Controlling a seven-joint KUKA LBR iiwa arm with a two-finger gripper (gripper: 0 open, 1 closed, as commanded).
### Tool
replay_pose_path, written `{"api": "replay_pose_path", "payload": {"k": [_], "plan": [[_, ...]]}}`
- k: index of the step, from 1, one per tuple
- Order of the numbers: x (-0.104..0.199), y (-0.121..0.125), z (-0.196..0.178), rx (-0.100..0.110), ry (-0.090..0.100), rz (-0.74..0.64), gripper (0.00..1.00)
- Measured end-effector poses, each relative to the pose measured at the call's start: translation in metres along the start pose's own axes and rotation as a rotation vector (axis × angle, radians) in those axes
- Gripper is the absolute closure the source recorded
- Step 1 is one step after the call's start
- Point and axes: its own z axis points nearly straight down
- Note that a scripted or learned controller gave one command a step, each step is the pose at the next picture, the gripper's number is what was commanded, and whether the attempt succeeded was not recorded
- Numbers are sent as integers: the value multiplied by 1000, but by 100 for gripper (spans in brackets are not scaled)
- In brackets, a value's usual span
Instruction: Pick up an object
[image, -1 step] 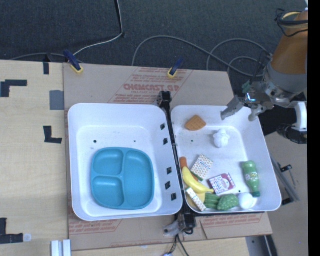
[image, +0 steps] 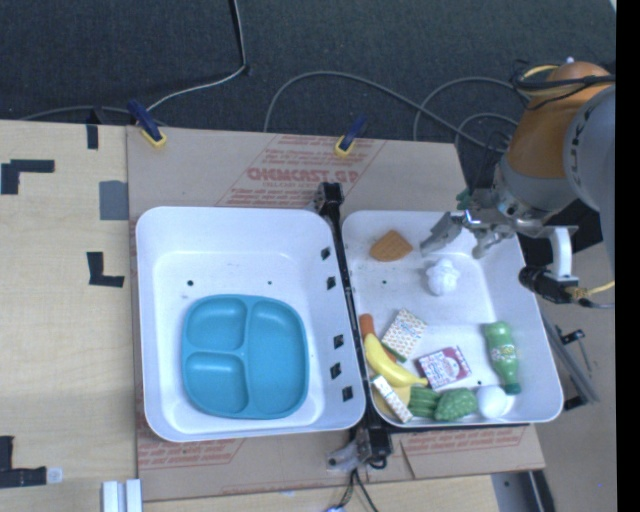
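Here is the bench (image: 60, 330), pale wood with black tape marks, and a cardboard sheet (image: 290, 175) laid across it under both bins. The left bin (image: 160, 225) carries a blue divided plate (image: 245, 357), sitting toward the near side. The right bin (image: 540, 385) is the busy one.

The arm (image: 560, 130) comes in from the right, grey with its orange band high in the corner, and the gripper (image: 462, 238) hangs over the far edge of the right bin. Its two fingers are spread apart, one angled left, one right, with nothing between them.

Just below the gripper lies a white crumpled object (image: 441, 277), close to the fingertips but apart from them. To its left, an orange-brown wedge (image: 391, 246) rests alone near the far left of the bin.

Down at the near end, things crowd together: a green bottle (image: 502, 354) lies along the right wall, a yellow banana (image: 388, 364) curves beside the left wall, a red and white packet (image: 443, 367) sits between them, and a checked packet (image: 404, 332) lies just above the banana. Green vegetables (image: 445, 404) and a white ball (image: 493, 401) press against the near wall.
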Motion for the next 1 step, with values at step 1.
{"api": "replay_pose_path", "payload": {"k": [1], "plan": [[5, 1, 90, -7, -2, -2, 0]]}}
